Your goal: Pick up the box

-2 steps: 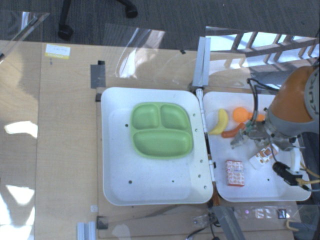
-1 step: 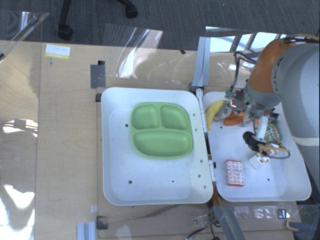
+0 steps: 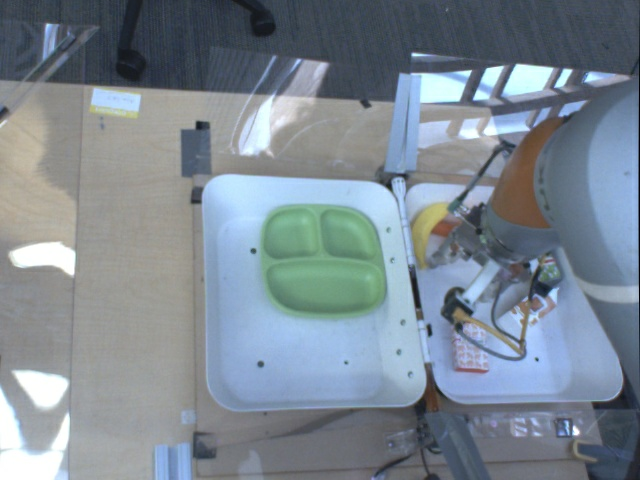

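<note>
Box point(image 3: 471, 352) flat in right bin point(image 3: 590, 368), lower-left area in view. Gripper point(image 3: 447, 251) over same bin near yellow item point(image 3: 430, 226), apart from box. Gripper spread: cannot tell.

No text can be read with certainty. A small yellow and white label point(image 3: 115, 102) is seen on the bench point(image 3: 120, 268) at about ten o'clock, but its print is too small to be made out. Red and white printing is seen on the box point(image 3: 470, 352) in the right bin point(image 3: 560, 368), at about four o'clock, and no letter of it can be told.
</note>
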{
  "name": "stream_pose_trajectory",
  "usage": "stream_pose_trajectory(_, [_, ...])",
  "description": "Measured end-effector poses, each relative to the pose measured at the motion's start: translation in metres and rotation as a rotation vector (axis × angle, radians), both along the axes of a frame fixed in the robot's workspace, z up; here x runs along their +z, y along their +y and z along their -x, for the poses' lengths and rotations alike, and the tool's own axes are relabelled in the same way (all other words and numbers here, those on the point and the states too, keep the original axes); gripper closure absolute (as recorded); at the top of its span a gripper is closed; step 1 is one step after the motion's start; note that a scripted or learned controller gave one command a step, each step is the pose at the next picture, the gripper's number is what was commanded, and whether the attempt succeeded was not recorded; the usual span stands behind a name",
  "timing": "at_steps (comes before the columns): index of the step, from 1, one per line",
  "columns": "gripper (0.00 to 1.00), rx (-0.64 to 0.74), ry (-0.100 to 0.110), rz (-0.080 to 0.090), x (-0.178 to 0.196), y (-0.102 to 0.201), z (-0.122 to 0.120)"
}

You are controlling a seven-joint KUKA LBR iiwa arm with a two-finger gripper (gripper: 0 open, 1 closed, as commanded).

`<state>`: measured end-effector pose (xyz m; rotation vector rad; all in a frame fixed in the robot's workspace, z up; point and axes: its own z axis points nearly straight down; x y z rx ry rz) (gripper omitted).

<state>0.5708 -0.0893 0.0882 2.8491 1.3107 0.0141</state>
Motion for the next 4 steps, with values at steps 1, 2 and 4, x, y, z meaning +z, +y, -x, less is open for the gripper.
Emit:
stream_pose_trajectory(1, [0.0, -0.037, -0.005, 0.0, 0.001, -0.009, 0.079])
stream_pose_trajectory(2, [1.0, -0.037, -0.008, 0.001, 0.011, -0.009, 0.077])
stream_pose_trajectory(4, [1.0, 0.208, 0.014, 0.0, 0.094, 0.178, 0.084])
